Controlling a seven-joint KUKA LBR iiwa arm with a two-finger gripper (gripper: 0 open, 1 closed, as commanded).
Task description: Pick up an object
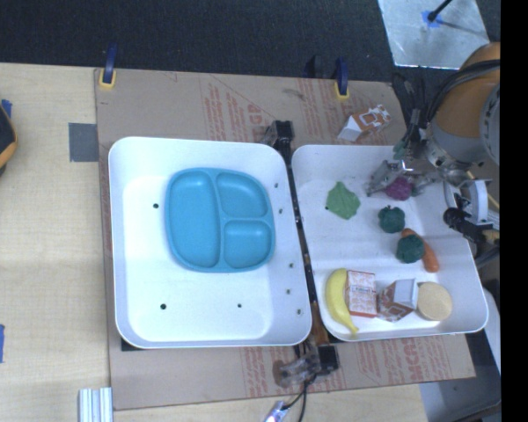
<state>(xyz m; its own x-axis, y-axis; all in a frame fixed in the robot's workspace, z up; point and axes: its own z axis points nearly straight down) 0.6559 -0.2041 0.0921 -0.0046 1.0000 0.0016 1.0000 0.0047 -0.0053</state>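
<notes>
- Two shallow white bins are set side by side on a cardboard-covered bench [202, 95].
- A blue divided plate [220, 218] is seen lying in the left bin [132, 315].
- The gripper [394, 176] is found at the far side of the right bin [462, 323], at a purple object [399, 187]; whether that object is clamped cannot be told.
- Green pieces [342, 200], a banana [336, 299] and a round beige item [435, 301] are spread through that bin.

Pale wooden bench [35, 262] — dark carpet floor [202, 11] beyond.
</notes>
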